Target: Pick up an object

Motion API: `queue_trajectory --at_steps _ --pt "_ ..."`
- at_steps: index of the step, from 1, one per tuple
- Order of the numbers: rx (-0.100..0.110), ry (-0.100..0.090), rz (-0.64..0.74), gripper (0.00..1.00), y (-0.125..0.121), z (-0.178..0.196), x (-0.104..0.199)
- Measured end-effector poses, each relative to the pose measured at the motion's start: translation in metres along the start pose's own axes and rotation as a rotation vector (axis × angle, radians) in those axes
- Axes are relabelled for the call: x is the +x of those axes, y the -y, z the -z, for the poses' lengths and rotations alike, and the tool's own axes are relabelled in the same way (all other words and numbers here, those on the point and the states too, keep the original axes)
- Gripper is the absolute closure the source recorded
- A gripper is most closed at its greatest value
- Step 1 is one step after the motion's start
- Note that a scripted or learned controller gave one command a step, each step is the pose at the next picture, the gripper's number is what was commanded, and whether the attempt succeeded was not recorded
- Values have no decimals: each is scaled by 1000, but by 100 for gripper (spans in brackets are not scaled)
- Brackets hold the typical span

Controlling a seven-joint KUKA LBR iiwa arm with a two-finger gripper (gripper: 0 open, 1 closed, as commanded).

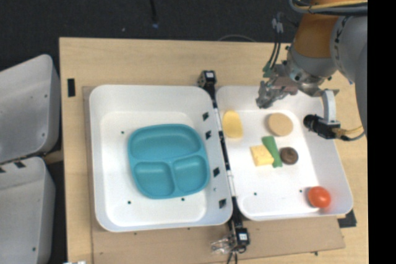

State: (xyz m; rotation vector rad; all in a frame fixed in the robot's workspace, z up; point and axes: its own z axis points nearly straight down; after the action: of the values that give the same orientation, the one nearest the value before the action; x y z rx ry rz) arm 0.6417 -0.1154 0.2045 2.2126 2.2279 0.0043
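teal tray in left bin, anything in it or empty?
Empty. All three compartments of the teal tray show bare teal surface; the food pieces lie in the right bin instead.

The arm (328, 28) is grey with a rounded orange band above the wrist — glossy, catching light on top. Yellow and dark cables loop over that band, thin black wires hang beside it, and the gripper (270, 97) is dark metal.

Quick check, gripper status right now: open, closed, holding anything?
Gripper: cannot be told; it sits over the back of the right bin, behind the tan round piece.
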Motion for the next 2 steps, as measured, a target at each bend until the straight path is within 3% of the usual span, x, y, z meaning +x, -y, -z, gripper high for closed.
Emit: queue_trajectory --at_steps 2 --pt "3 0 0 100 -8 5 98"
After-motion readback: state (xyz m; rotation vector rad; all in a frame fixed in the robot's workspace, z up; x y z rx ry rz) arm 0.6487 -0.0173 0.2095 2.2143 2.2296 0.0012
